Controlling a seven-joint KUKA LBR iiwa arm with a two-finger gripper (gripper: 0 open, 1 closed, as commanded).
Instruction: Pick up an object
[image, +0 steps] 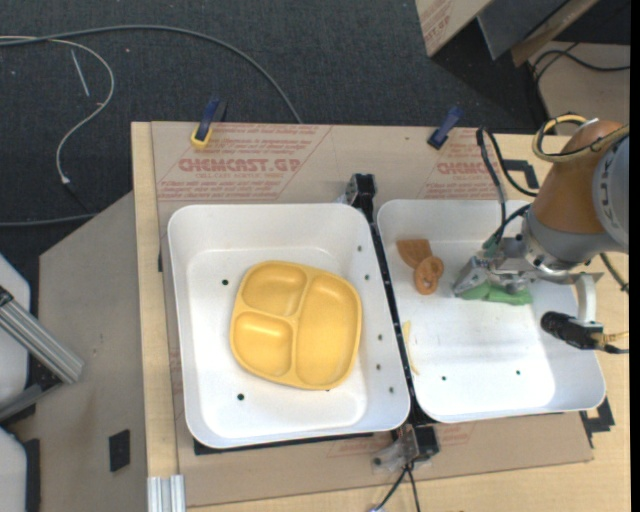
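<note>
Gripper (480, 282) low in right bin (480, 380) at frame right, fingers' state impossible to tell, green object (508, 293) touching just beneath and right, orange toy (421, 265) just left, yellow plate (297, 323) in left bin (200, 250).

The brown board (250, 160) reads "CHEMCAST GP" in red

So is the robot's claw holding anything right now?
Gripper: down in the right bin, right over a green object; whether it is open, shut or gripping the object cannot be told.
</note>
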